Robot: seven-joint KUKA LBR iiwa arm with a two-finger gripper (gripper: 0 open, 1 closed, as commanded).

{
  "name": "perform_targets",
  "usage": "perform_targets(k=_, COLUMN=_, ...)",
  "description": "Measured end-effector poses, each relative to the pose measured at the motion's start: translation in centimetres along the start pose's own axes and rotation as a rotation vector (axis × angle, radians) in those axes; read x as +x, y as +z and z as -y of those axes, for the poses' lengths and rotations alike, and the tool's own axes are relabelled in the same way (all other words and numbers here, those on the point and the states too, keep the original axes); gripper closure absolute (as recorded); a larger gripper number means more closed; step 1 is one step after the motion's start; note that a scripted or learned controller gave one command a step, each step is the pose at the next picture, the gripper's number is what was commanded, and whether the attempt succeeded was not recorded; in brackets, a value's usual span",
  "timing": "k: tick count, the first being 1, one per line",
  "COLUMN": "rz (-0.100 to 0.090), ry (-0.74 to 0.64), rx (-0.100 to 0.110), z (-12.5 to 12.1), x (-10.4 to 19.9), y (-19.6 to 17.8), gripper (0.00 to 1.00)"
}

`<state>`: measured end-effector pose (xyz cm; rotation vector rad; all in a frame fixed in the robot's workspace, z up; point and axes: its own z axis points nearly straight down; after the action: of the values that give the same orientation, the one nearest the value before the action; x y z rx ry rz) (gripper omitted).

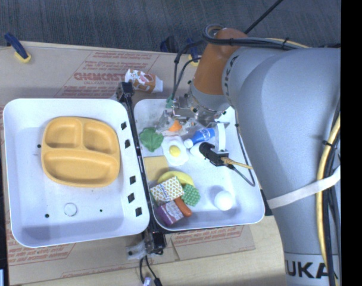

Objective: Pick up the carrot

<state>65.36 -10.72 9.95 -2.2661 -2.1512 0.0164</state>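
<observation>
The arm (276,100) reached in from the right, its gripper (180,119) low over the far end of the right bin (246,210). A small orange piece, apparently the carrot (175,126), lay right at the gripper tips, between a green leafy toy (150,139) and a blue bottle (203,136); whether the gripper clasped it could not be told. Just nearer sat a fried egg (175,151). A banana (176,177), a patterned packet (167,190) and a white ball (223,200) lay at the near end. The left bin (26,219) held a yellow tray (81,150).
</observation>
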Motion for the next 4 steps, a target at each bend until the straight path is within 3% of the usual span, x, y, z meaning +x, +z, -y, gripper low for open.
perform_targets(k=1, rz=0.004, ry=0.047, rx=-0.019, z=2.1, x=2.6, y=-20.1, gripper=1.00)
perform_targets(k=2, rz=0.004, ry=0.079, rx=-0.014, z=6.6, x=7.6, y=-14.4, gripper=1.00)
perform_targets(k=3, rz=0.003, ry=0.130, rx=-0.013, z=15.3, x=5.0, y=-9.6, gripper=1.00)
perform_targets(k=4, rz=0.002, ry=0.182, rx=-0.016, z=18.1, x=0.9, y=-15.0, gripper=1.00)
